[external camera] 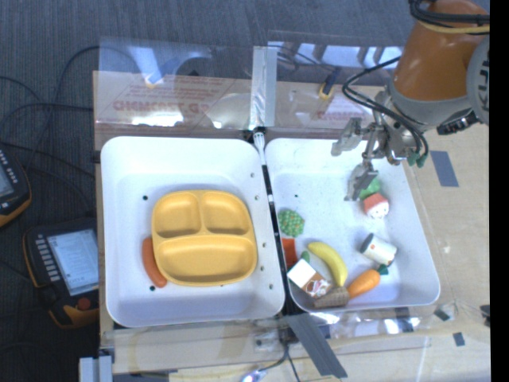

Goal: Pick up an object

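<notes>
1. Jaws of the gripper [364, 183] hang spread apart, one finger reaching down toward the toy strawberry [375, 204], with nothing seen clamped between them.
2. That strawberry, red and white with a green top, lies in the upper part of the right bin [413, 213], just below the lowest fingertip; whether they touch cannot be told.
3. Reaching in from the upper right, the arm's orange band [437, 50] sits above the wrist, and the gripper points down and leftward over the right bin.
4. Lower in the same bin lie a small white cylinder [380, 250], a carrot [364, 282], a banana [329, 261], a green round piece [291, 223] and a white box-like item [303, 274].
5. Beside it, the left bin [127, 173] holds a yellow divided tray [204, 237] with an orange sausage-like piece [152, 263] along its left edge.
</notes>
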You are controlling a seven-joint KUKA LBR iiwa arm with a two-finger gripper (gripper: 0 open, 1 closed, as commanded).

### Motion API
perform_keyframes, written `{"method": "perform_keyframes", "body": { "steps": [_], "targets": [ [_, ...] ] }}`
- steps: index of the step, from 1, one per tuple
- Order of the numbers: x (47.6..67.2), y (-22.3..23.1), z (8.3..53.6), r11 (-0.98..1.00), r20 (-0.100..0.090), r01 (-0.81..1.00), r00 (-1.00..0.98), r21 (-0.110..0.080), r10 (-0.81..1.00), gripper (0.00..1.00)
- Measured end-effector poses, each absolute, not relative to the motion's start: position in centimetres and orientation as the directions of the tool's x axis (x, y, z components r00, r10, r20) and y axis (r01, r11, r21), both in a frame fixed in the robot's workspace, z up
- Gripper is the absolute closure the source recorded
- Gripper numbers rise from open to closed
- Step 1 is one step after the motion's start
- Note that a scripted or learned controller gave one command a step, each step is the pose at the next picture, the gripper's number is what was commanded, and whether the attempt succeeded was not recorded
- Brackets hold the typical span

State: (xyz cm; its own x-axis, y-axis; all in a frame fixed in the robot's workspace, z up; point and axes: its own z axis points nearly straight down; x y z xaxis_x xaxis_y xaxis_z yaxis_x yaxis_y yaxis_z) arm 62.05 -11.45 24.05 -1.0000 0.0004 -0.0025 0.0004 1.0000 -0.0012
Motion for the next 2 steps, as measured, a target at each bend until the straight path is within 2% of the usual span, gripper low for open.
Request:
{"method": "perform_keyframes", "body": {
  "steps": [1, 2],
  "targets": [
    [58.1, -22.4, 13.8, 1.0, -0.002, -0.009, -1.0, -0.003, -0.009, 0.0],
    [52.9, -19.3, 9.1, 1.0, -0.012, -0.01, -1.0, -0.006, -0.01, 0.0]
  ]
}}
